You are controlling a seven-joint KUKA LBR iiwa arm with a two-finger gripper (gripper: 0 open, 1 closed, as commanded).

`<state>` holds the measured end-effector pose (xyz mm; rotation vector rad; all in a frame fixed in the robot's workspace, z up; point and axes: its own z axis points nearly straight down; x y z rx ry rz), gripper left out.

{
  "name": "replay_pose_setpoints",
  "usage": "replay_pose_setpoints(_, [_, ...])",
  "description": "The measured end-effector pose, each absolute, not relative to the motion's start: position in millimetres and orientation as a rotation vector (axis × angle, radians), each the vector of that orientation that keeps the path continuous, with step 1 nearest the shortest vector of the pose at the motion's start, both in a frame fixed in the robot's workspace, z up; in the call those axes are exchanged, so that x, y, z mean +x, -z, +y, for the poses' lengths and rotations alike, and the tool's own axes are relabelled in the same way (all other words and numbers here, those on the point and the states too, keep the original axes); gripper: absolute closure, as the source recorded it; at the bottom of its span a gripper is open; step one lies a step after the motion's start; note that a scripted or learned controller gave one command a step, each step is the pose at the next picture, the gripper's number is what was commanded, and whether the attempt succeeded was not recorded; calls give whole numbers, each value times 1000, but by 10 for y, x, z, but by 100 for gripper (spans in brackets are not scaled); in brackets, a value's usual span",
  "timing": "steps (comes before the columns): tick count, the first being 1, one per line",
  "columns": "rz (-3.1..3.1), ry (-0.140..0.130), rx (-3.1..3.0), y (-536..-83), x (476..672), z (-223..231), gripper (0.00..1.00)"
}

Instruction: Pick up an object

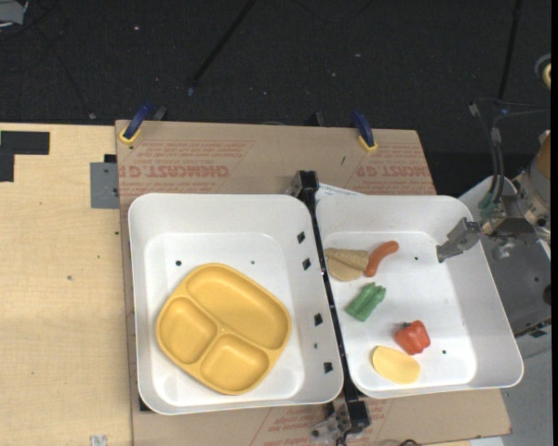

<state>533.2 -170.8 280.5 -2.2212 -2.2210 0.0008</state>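
Tool [456, 241] sits at the right bin's [502, 342] upper-right rim, nothing in it; can't tell its state (too small). Nearest pick: orange-red plastic sausage [382, 255], left of the tool at mid-frame, long axis slanting lower left to upper right.

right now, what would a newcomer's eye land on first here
The big yellow divided plate in the left bin stands out most. Next come the bright toy foods scattered in the right bin: an orange sausage, a green pepper, a red pepper. The gripper hovers over that bin's far right edge.
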Motion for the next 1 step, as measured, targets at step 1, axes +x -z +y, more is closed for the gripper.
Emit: replay_pose_setpoints(1, [-2224, -3, -2216, -2644, 5552, -1997, 0])
